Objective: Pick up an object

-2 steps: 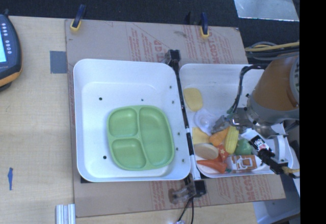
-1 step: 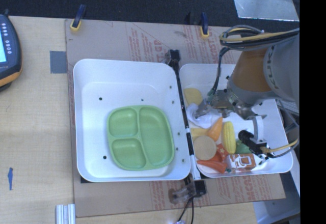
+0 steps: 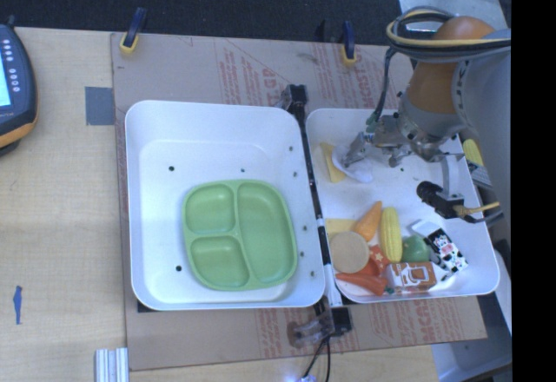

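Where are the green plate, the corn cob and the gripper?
green plate (image 3: 239, 235): camera view, on the divider ridge where its three compartments meet.
corn cob (image 3: 391, 233): camera view, on the middle of the yellow cob.
gripper (image 3: 358, 154): camera view, at its fingertips above the right bin.

I see two white bins (image 3: 139, 198) of smooth plastic, a bit shiny. The green plate (image 3: 239, 234) at 7 o'clock looks like soft matt plastic. The toy corn (image 3: 391, 233) at 4 o'clock is shiny plastic. The surface (image 3: 61, 224) looks like pale wood, with flat brown cardboard (image 3: 217, 68) on it.
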### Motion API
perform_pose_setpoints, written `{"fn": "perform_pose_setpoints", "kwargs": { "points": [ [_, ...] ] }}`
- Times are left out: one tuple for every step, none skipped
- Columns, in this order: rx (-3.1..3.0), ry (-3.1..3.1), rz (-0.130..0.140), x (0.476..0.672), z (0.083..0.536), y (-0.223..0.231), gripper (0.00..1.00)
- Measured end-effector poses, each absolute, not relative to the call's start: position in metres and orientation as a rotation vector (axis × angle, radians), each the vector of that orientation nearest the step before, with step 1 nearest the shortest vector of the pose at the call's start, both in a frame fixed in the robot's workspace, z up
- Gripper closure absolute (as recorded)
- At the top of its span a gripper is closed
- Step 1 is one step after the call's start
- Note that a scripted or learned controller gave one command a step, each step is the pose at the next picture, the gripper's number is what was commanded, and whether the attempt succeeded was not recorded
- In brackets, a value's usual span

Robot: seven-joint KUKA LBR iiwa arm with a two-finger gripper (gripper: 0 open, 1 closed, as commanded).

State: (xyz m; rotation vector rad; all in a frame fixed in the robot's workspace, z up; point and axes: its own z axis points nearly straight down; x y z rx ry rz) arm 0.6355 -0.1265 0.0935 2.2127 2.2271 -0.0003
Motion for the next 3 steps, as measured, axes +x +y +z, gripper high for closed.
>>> {"fn": "perform_pose_setpoints", "kwargs": {
  "points": [
    [2.225, 2.230, -0.010, 0.552, 0.091, -0.108, 0.00],
    [2.222, 2.230, -0.005, 0.473, 0.092, -0.121, 0.00],
    [2.216, 2.231, -0.003, 0.476, 0.102, -0.121, 1.00]
  ]
}}
